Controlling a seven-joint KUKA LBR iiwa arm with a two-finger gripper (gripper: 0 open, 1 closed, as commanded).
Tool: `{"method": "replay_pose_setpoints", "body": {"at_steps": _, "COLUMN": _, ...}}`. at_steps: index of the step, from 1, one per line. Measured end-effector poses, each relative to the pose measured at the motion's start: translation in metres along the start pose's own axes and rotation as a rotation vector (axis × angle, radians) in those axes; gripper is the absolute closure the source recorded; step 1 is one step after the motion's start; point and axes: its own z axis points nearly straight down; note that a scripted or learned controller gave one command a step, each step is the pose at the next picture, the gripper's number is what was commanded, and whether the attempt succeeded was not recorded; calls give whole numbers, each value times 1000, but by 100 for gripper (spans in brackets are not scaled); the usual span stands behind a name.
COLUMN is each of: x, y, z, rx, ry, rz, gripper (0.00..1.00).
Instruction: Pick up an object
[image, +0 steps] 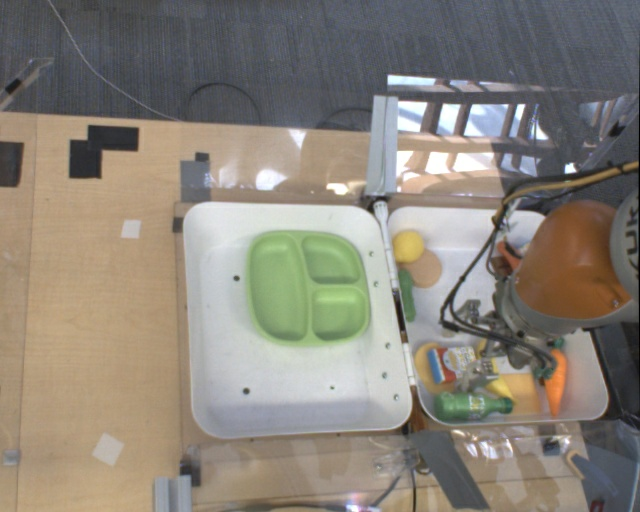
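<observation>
Your gripper (487, 368) hung over the right bin's (455, 232) clutter near a green bottle (472, 405), its grip apparently unreadable.

Glossy green plastic tray (305, 288), smooth white bin (215, 390), seemingly wood bench (90, 330)

Grey arm (628, 235) — orange band (566, 262), black cables (468, 285)

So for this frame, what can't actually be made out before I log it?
- Two-finger gripper, camera view: the grey arm's orange band overhangs it, and cables and clutter surround the fingers, so open or shut is unclear.
- Yellow packet in the right white bin: partly under the gripper; its label is too small to read.
- Orange carrot: its upper end is covered by the arm.
- Green bottle: label too small to read.
</observation>
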Motion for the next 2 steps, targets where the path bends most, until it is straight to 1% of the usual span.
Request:
{"method": "replay_pose_setpoints", "body": {"at_steps": 1, "x": -45, "y": -103, "z": 9, "rx": 3, "ry": 3, "rz": -172, "gripper": 0}}
{"method": "replay_pose_setpoints", "body": {"at_steps": 2, "x": -51, "y": -101, "z": -6, "rx": 6, "ry": -12, "rz": -179, "gripper": 100}}
